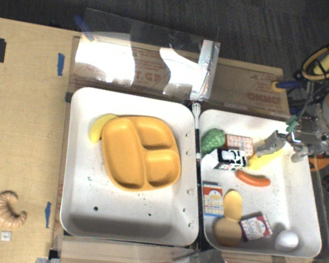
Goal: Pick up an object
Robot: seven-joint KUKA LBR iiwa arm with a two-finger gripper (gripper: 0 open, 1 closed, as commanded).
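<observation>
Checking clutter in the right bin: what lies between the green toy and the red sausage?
In the camera view, a small black-and-white box lies between the green toy and the red sausage.

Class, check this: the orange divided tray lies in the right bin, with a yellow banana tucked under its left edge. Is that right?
Not quite. The camera view shows the orange divided tray in the left bin, not the right one. The yellow banana does peek out from under its left edge.
</observation>
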